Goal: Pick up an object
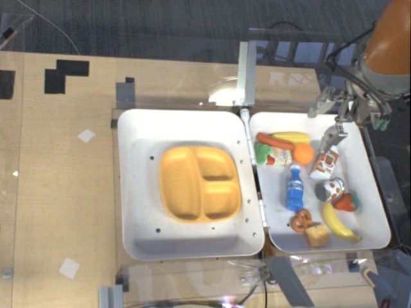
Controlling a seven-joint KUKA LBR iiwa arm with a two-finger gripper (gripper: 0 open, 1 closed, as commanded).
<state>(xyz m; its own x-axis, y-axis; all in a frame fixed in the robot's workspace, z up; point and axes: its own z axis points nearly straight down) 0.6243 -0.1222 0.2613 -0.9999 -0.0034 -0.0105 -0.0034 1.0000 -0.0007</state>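
Note:
My gripper (334, 135) hangs over the back right part of the right bin (376, 191), just above the top of a white and brown carton (325, 162). I cannot tell whether it touches the carton. Around it in this bin lie an orange (303, 153), a yellow banana (291, 136), a red sausage-like piece (275, 142), a green item (262, 153), a blue bottle (294, 188), a patterned white cup (331, 188), a strawberry (345, 202), a second banana (340, 222), a pretzel (300, 221) and a bread cube (316, 236).
The left bin (138, 172) holds a yellow divided tray (199, 183) at its middle. A metal post (246, 76) rises behind the seam between the bins. The grey arm with its orange band (388, 40) comes in from the upper right.

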